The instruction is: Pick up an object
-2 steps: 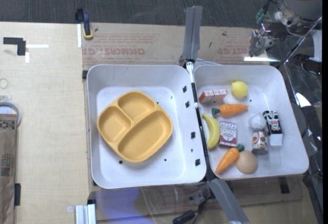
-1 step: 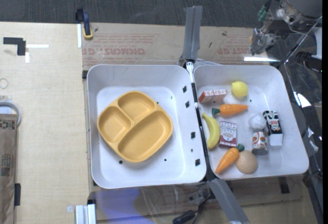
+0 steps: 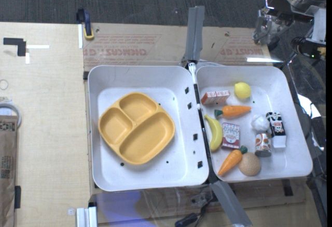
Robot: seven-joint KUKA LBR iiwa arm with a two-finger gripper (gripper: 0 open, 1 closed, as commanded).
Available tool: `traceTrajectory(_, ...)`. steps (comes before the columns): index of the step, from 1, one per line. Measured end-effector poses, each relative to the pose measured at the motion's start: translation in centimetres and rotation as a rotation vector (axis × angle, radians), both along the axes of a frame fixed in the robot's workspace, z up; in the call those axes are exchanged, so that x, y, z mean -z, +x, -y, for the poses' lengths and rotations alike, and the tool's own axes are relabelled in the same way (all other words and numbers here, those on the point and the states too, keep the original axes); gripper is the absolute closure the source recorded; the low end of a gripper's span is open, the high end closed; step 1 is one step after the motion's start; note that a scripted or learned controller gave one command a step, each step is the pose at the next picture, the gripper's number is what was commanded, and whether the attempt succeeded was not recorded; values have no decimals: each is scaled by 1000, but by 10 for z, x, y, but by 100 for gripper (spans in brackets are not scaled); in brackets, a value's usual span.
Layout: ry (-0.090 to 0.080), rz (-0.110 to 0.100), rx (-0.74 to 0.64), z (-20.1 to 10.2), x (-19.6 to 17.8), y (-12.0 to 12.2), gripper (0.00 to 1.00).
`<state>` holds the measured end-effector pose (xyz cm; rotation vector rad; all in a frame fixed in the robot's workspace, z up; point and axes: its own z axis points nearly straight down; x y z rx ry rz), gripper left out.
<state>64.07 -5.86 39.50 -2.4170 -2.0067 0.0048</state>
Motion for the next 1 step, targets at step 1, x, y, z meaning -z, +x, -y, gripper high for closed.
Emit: traceTrajectory(1, 1, -2, -25, -19, 93, 18, 100)
